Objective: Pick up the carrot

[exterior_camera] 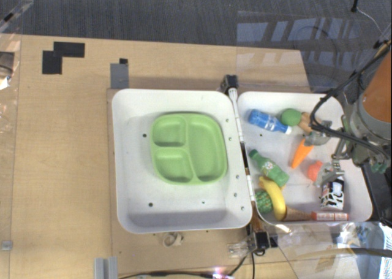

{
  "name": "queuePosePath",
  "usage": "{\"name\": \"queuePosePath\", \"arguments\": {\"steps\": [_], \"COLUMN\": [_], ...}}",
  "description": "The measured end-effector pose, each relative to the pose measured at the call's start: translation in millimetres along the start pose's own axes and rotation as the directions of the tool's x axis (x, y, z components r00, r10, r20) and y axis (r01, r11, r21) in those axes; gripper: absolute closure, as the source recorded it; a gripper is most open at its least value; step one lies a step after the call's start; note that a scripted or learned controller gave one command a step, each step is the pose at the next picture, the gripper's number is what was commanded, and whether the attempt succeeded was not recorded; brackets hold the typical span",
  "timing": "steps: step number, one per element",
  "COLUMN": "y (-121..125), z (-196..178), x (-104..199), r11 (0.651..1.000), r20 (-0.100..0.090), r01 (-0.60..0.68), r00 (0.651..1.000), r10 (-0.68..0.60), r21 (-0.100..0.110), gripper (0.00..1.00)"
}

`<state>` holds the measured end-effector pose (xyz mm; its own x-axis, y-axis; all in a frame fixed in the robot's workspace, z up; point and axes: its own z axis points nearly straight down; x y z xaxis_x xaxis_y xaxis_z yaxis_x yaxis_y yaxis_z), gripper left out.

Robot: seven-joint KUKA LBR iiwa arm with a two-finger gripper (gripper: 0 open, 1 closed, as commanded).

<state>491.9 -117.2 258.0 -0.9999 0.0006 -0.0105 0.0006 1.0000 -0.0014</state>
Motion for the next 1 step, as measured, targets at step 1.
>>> {"name": "queuePosePath", "arguments": {"steps": [1], "y": [-11.4], "z": [106.8], "x": [3.4], "r11": [0.89], "r20": [-0.001], "r01": [0.455], "r00": [0.89], "r10": [-0.455], "r21": [-0.003], "gripper": [0.0]}}
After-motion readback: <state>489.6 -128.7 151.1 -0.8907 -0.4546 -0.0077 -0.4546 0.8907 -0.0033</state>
